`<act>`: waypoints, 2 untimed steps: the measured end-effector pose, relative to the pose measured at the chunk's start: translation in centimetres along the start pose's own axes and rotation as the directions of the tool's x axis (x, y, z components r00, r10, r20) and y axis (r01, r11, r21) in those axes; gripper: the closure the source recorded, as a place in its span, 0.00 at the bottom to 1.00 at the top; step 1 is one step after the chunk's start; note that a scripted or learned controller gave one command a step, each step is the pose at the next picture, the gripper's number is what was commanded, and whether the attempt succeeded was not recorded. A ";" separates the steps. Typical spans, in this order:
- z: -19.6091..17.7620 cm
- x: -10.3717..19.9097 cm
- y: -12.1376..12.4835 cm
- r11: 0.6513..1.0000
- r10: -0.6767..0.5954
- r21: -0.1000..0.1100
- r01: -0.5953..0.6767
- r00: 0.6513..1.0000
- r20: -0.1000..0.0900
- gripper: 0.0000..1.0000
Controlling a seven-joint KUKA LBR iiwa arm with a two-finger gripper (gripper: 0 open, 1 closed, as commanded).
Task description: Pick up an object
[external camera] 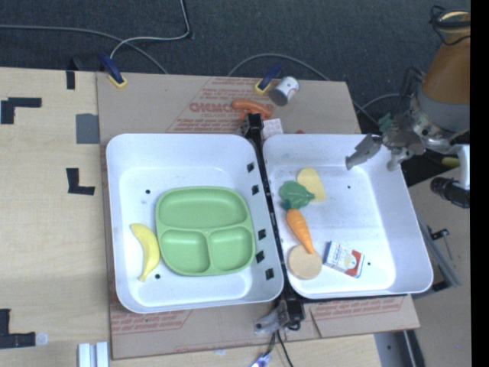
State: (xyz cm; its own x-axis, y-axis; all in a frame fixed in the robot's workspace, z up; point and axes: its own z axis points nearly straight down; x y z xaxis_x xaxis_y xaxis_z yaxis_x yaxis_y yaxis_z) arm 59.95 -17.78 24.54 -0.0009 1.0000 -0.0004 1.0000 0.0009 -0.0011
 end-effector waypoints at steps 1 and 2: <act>10.0 6.5 6.7 1.000 -0.001 0.003 0.001 1.000 -0.002 0.00; 15.8 8.3 3.7 1.000 0.000 -0.005 0.000 1.000 0.002 0.00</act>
